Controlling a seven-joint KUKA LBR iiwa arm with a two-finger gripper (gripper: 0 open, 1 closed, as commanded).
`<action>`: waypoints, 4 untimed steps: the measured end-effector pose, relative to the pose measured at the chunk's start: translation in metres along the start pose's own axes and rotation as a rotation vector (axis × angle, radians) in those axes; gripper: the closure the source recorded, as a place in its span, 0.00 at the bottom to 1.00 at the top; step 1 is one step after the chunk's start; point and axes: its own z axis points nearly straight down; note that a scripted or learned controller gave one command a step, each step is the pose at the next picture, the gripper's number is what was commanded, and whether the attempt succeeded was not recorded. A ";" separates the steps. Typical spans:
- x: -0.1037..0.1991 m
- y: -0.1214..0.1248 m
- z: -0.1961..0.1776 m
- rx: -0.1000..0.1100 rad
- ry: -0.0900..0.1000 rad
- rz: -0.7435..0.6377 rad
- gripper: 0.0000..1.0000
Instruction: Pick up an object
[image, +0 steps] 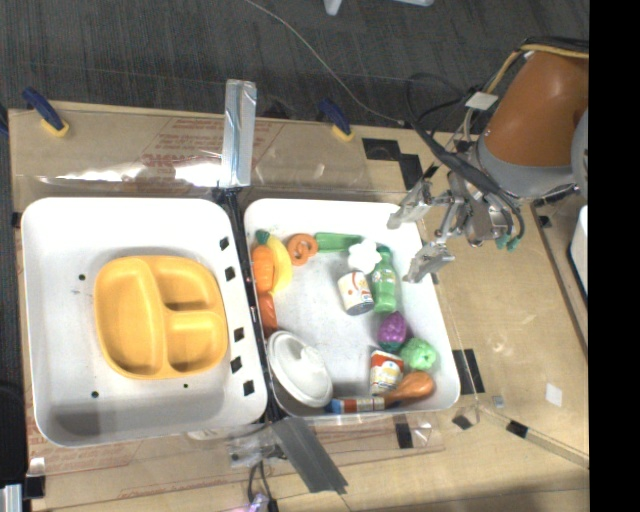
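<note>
Nothing picked yet.
The end effector (421, 237) hangs spread open and empty above the right bin's (449, 345) right rim, toys untouched inside.

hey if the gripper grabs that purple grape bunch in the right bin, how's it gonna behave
The purple grape bunch looks like a small plastic toy, so probably light and stiff. Its lumpy, rounded surface may let it slip or twist between fingers. It lies against the green bottle and a green toy, so pushing it would likely nudge those.
</note>
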 end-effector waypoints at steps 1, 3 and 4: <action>-0.011 0.004 0.111 -0.005 0.008 -0.140 0.00; -0.021 0.002 0.166 -0.001 -0.011 0.227 0.00; 0.031 0.033 0.172 -0.002 0.000 0.316 0.00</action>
